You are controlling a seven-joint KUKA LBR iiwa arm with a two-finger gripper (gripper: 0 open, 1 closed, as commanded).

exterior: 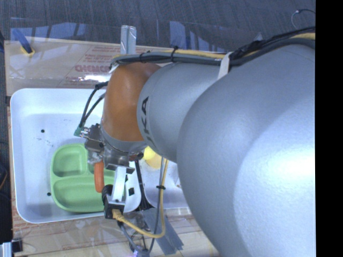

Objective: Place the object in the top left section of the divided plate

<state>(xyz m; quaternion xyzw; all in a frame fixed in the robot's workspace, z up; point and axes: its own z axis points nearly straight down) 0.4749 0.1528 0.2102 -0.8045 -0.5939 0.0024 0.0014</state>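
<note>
**Robot arm poised over a green divided plate, a slim orange object at its jaws**

A large grey arm with an orange band reaches in from the right, and its wrist sits low over a shallow white bin on the table. The wrist covers the jaws, so I cannot tell whether they are open, closed, or gripping anything.

The orange object is slim and elongated, a little like a small carrot. It is bright orange, smooth, and stands roughly on end in the picture. It shows right at the jaws, on their left side, over the right-hand part of the divided plate. Whether it rests on the plate or hangs above it cannot be told.

The plate is light green with raised dividers. It lies in the bin just to the left of the jaws, and its top left section is open to view. A rounded yellow thing peeks out just to the right of the jaws, partly hidden by the arm.
</note>
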